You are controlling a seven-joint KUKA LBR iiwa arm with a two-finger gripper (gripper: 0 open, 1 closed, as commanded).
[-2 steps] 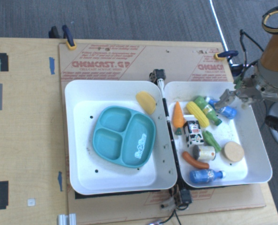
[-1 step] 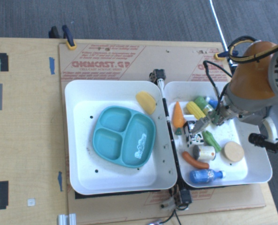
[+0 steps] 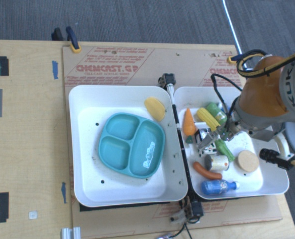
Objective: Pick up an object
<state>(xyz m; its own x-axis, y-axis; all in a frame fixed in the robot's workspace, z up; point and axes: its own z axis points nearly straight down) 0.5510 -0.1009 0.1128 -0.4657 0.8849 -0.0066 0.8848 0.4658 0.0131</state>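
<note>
End effector (image 3: 207, 142) among right-bin toys (image 3: 205, 116)

board (image 3: 107, 66): red print "CHEMCAST GP", repeated at right, partly hidden | arm (image 3: 287, 91): letters "KU" | tray (image 3: 131, 145): white logo, unreadable

Arm (image 3: 267, 91) runs off the right edge. Pincer (image 3: 211, 142) sits low among right bin (image 3: 274, 183) clutter; its finger state is unreadable. Green item (image 3: 226, 151) partly covered beneath the wrist.

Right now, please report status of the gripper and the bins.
Gripper low in right bin, among toy food. Nothing seen held. Carrot, corn crowd it.
</note>
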